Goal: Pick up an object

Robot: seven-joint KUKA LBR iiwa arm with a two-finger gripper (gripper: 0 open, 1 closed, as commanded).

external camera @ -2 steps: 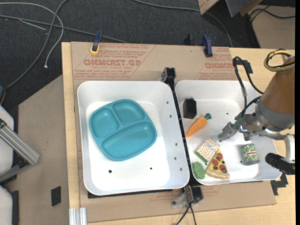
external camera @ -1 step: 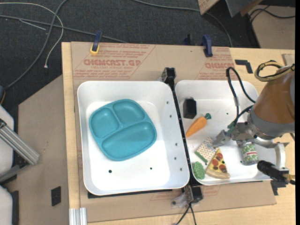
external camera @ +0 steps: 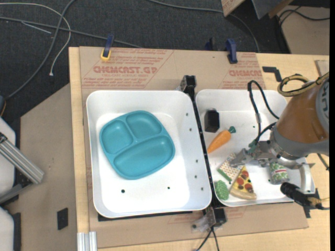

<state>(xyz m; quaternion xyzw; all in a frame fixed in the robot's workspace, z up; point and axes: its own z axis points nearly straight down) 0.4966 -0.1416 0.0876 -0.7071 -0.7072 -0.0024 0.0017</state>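
You have two white bins on the tabletop [external camera: 78, 140], and the left bin [external camera: 94, 156] carries a blue divided plate [external camera: 137, 144] lying flat near its middle. The right bin [external camera: 238, 95] is the crowded one. A small black block [external camera: 211, 120] sits near its left wall towards the far edge, and just in front of that an orange toy carrot [external camera: 219, 140] lies at a slant with its green top pointing right. Along the near edge you see a checkered waffle piece [external camera: 227, 169], a green item [external camera: 221, 190] in the near left corner, and a pizza slice [external camera: 243, 183] touching the waffle piece. A small can [external camera: 277, 172] stands near the right end, tucked under the arm.

The tool [external camera: 242, 157] comes in from the right over the near half of the right bin, just above the waffle piece and the pizza slice, with the carrot a little beyond it. You cannot tell from this view how it is set. Black cables loop over the right bin's far side.
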